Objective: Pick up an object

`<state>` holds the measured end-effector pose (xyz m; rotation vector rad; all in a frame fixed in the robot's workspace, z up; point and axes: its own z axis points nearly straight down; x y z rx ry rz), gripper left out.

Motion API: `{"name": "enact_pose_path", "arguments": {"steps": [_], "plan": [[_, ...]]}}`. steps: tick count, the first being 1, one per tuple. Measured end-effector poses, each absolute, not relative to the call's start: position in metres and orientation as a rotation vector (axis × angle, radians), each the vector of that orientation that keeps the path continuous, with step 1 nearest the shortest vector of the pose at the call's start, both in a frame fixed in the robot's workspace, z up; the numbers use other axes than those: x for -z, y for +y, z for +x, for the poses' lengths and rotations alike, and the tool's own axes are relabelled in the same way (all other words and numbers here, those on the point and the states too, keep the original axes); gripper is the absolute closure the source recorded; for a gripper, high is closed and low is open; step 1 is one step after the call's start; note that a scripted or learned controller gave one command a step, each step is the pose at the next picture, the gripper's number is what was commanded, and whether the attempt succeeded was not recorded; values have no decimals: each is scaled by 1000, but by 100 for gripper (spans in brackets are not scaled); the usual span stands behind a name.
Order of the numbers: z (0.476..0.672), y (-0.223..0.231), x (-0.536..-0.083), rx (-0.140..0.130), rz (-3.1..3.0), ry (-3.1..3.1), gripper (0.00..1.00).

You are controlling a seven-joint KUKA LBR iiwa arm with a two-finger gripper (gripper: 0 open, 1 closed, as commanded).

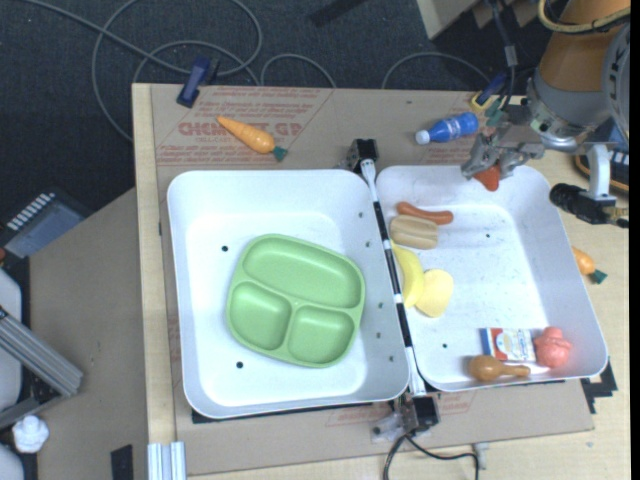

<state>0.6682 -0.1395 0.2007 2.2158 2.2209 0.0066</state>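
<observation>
Two bins on the desk (300, 118): the left bin (200, 208) holds one green tray (295, 298). The right bin (530, 268) holds a hot dog (418, 224), a yellow toy (425, 286), a box (512, 343), and a pink lump (552, 347). At the right bin's far edge the claw (492, 168) pinches one small red piece (488, 178); its axis cannot be told.

Red print runs across the cardboard sheet (300, 118) under the bins, toward twelve o'clock; it is upside down and only partly legible. The small carton (512, 344), at about four o'clock, carries print too small to read.
</observation>
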Motion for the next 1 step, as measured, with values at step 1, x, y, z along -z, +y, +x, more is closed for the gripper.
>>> {"name": "enact_pose_path", "arguments": {"steps": [1], "plan": [[605,-54,-229,-2,2220,2226,100]]}}
